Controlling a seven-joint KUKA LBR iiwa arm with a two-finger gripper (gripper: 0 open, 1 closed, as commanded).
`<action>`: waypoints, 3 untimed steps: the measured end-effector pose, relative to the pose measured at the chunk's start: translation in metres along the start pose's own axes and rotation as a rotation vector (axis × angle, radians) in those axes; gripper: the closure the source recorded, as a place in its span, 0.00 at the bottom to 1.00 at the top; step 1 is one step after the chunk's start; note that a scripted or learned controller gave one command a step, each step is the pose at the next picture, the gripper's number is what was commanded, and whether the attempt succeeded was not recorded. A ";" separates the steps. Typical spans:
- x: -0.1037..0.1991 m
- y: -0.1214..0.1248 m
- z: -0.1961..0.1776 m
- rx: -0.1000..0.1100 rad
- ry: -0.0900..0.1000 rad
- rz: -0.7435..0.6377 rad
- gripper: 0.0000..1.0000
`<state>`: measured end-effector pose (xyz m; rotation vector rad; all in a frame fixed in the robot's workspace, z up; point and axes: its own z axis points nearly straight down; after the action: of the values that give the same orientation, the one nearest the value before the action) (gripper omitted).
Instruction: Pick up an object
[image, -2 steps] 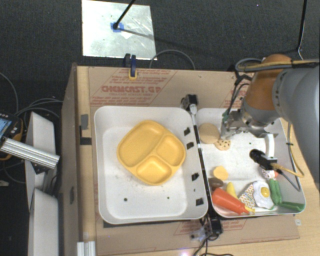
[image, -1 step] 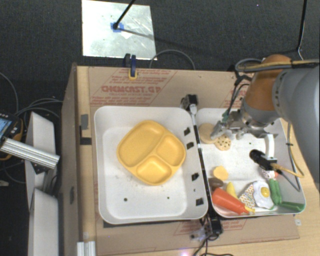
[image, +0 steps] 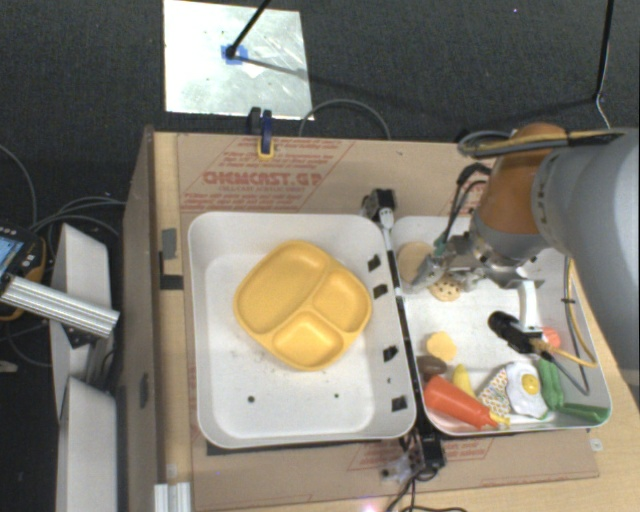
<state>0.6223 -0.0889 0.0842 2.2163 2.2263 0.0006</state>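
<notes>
We note the arm runs off the frame's right edge. It hides the right bin's far right corner. Fingertip state there is indistinct.

Arm, grey, entering from the right and bent down over the right-hand bin. Orange band sits just above the wrist. Gripper is lowered into the bin's far half, near the divider between the bins, pointing toward the bin's floor at a slant.

Lab: cabled bench; robot arm
</notes>
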 end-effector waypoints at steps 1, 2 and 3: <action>-0.002 0.045 -0.001 0.017 0.001 -0.005 0.00; -0.021 0.021 0.000 0.000 -0.001 0.005 0.00; 0.003 0.035 -0.001 0.000 -0.002 -0.001 0.00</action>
<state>0.6568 -0.0858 0.0849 2.2144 2.2265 -0.0019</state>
